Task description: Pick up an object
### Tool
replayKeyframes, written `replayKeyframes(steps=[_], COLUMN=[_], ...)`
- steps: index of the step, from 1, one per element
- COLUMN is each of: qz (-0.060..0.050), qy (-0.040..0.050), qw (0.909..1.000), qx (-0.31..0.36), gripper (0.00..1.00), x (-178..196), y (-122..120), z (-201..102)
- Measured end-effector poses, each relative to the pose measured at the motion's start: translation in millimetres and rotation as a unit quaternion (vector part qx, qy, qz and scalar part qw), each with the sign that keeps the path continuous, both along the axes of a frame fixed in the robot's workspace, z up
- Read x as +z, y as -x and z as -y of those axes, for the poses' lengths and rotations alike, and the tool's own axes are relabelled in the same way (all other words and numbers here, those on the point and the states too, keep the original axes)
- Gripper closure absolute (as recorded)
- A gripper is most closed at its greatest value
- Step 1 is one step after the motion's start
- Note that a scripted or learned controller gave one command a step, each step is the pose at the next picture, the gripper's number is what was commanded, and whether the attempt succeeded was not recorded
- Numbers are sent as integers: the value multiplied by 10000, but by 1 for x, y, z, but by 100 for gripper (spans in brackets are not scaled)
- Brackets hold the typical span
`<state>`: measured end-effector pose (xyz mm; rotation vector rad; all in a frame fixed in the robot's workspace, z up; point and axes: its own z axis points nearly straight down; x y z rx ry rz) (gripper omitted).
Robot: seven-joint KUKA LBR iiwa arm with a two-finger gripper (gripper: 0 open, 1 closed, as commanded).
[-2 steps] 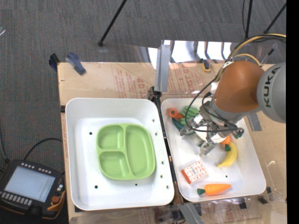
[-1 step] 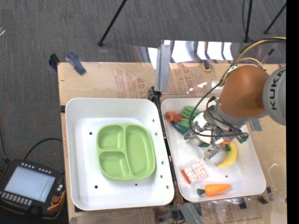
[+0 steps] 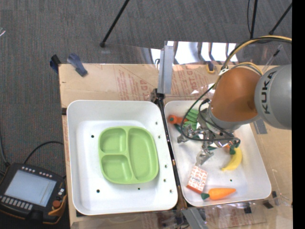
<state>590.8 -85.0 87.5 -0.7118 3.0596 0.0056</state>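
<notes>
My tool (image 3: 206,152) hangs low over the middle of the right bin (image 3: 259,168), and I cannot tell from this slant how it is set or whether anything sits in it. I judge it is placed there because the loose pickable things all lie in this bin: a yellow banana (image 3: 232,161) just beside it toward the bin's right edge, a small orange-and-white box (image 3: 197,179) nearer the front edge, a carrot (image 3: 220,193) along the front edge, and green and orange pieces (image 3: 183,120) near the bin's back left corner, partly under my wrist. The left bin (image 3: 81,142) carries 1 green tray (image 3: 128,154) with 3 compartments. My arm reads "KUKA" (image 3: 266,95) on its grey shell. The box's print is too small to read; red lettering on the bench (image 3: 128,82) behind the bins is mirrored and unclear.
</notes>
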Motion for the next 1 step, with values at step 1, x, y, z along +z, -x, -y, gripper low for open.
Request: replayKeyframes(steps=[1], qz=[10], qy=[6], qw=[9998], qx=[-212], gripper=[0], x=[2], y=[-53], z=[-5])
